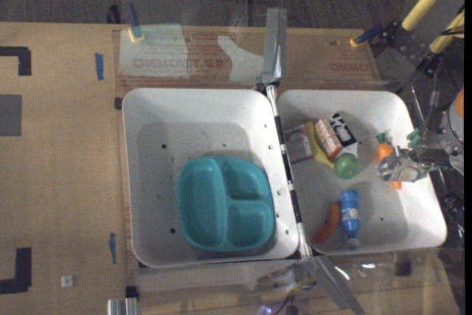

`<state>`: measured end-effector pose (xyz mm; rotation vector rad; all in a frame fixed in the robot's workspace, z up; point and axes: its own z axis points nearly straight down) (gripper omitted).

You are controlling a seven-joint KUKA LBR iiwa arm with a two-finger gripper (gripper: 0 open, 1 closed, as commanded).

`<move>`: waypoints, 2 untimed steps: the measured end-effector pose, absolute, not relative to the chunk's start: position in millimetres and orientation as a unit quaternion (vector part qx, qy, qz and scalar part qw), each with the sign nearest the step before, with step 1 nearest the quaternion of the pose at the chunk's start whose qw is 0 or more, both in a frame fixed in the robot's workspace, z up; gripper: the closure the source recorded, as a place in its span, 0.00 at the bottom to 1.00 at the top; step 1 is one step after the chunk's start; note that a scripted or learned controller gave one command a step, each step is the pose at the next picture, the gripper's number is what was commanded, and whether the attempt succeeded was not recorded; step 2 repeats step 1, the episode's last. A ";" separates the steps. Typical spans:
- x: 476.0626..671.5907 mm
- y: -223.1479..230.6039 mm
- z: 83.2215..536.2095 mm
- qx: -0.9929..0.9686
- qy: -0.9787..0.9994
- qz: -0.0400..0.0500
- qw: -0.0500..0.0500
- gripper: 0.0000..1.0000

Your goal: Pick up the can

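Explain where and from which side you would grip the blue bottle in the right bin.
Probably from straight above, across the upper body of the blue bottle: it lies flat in the bin, and an orange item lies close beside its lower half.

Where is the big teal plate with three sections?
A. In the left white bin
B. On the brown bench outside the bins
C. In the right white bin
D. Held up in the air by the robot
A: the teal plastic divided plate lies flat on the floor of the left shallow white bin, all by itself, while the small toys sit in the right shallow white bin.
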<state>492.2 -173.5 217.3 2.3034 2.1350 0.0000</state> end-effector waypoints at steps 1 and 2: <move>599.7 -117.2 212.5 0.773 0.634 0.000 0.000 1.00; 599.7 -117.2 212.5 0.773 0.634 0.000 0.000 1.00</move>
